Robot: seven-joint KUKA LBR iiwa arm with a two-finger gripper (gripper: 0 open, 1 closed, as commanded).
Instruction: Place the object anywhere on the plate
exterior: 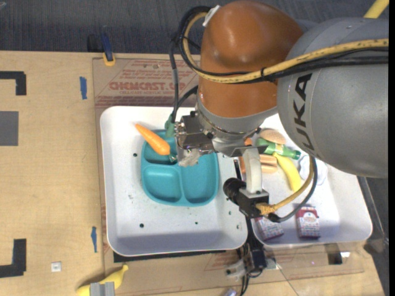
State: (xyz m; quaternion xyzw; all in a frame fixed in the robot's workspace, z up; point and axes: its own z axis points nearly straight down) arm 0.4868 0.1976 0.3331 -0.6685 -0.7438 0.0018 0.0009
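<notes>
The arm reaches in over the left bin [117, 184], its orange wrist band and grey body covering much of both bins, so that the gripper [187, 156] hangs low over the upper part of the teal divided plate [182, 180]. The placing looks deliberate: the tool is brought down directly above the plate's compartments, which suits a release onto it. The carrot [154, 139] lies just beside the gripper, on its far side from the arm, with its orange body slanting across the plate's upper rim and its green end toward the tool. Whether the tool's tip touches the carrot cannot be told (the wrist overhangs that spot), and the state of the tool itself cannot be told either. In my judgement the carrot already rests at least partly on the plate. Behind the tool, under the arm, the right bin [345, 227] holds a banana [290, 171] and other small items.
</notes>
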